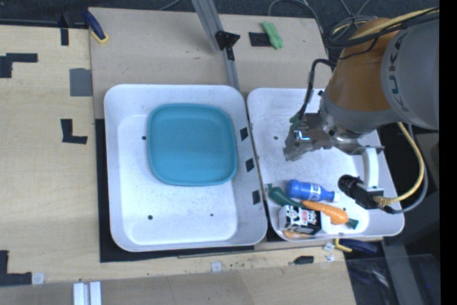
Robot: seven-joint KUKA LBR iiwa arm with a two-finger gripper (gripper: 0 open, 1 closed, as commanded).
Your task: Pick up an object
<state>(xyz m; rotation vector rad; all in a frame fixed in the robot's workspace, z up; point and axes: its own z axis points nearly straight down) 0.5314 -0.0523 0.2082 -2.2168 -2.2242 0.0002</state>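
Note:
My gripper hangs over the middle of the right bin, above bare floor. Nothing shows between its fingers. Below it, along the bin's front edge, lies a small pile: a blue bottle, an orange carrot-like piece with a green end, a green stick, and a black-and-white patterned item. The pile sits a short way in front of the gripper and does not touch it. In the left bin a teal square plate lies flat.
A grey pole slants down to the bins' back edge. A green block and a blue-and-yellow clamp rest on the bench behind the bins. Cables loop behind the arm at the upper right.

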